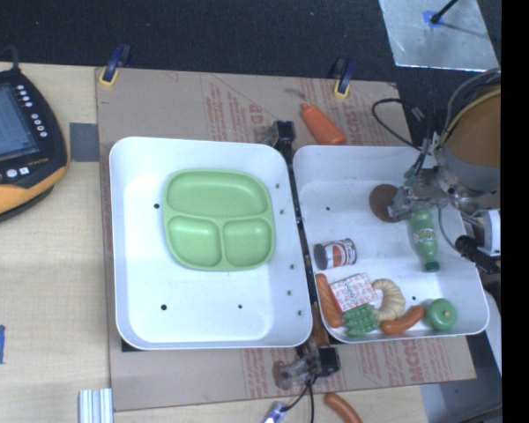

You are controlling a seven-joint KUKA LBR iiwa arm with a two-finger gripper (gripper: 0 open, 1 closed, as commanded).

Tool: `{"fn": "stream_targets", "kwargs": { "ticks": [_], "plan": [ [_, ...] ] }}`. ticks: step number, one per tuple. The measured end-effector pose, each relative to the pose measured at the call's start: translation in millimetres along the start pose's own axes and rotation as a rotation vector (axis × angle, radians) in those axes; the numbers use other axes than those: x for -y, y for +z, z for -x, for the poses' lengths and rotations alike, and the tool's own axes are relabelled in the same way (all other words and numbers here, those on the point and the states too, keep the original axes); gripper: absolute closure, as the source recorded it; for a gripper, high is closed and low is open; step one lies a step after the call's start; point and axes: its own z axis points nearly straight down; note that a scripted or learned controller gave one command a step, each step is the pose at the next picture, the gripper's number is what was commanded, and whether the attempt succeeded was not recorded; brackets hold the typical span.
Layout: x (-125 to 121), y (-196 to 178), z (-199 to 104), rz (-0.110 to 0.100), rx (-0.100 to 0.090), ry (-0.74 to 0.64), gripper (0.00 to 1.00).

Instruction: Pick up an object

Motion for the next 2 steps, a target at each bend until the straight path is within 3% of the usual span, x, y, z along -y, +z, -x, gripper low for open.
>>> {"fn": "stream_targets", "kwargs": {
  "ticks": [1, 2],
  "plan": [
    [-3.5, -0.8, -9.2, 0.001, -0.015, -0.008, 0.00],
    [24.2, -81.3, 2.7, -0.006, 0.005, 0.004, 0.00]
  ]
}}
